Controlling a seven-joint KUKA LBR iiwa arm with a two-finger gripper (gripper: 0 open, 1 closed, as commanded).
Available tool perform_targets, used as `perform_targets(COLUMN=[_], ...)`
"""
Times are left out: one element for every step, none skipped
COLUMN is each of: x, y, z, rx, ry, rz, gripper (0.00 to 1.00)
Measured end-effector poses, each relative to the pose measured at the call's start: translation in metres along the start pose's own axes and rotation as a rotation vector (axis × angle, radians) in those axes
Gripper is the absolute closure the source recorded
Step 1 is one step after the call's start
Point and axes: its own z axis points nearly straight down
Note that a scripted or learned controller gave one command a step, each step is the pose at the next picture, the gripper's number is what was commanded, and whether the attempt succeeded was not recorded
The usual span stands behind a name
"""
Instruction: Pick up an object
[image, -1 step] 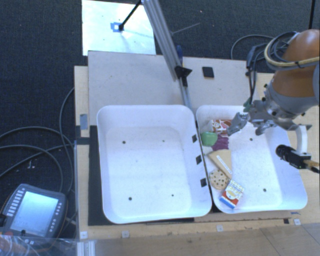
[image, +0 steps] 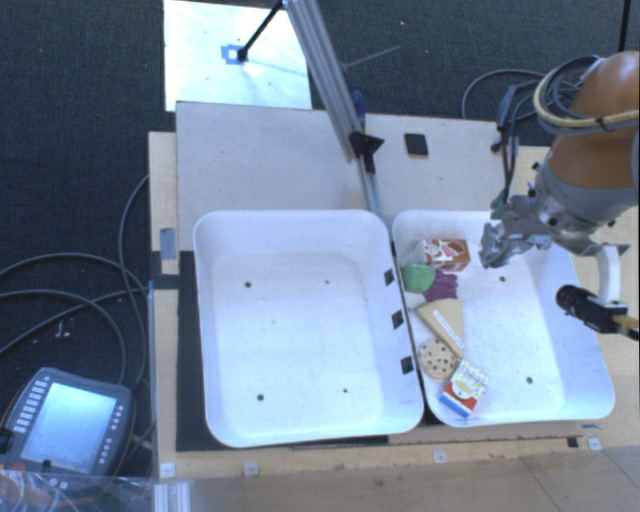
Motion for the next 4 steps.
perform_targets(x=[0.093,0.076,0.095,0.087], y=[0.033,-0.022,-0.007,-0.037], z=[-0.014,-0.073,-0.042,-0.19], rx=[0.0,-0.005,0.004,-0.007], ry=[0.002,0.001,0.0,0.001], rz=[-0.007,0.002,-0.001,0.001], gripper=[1.0,1.0,1.0,1.0])
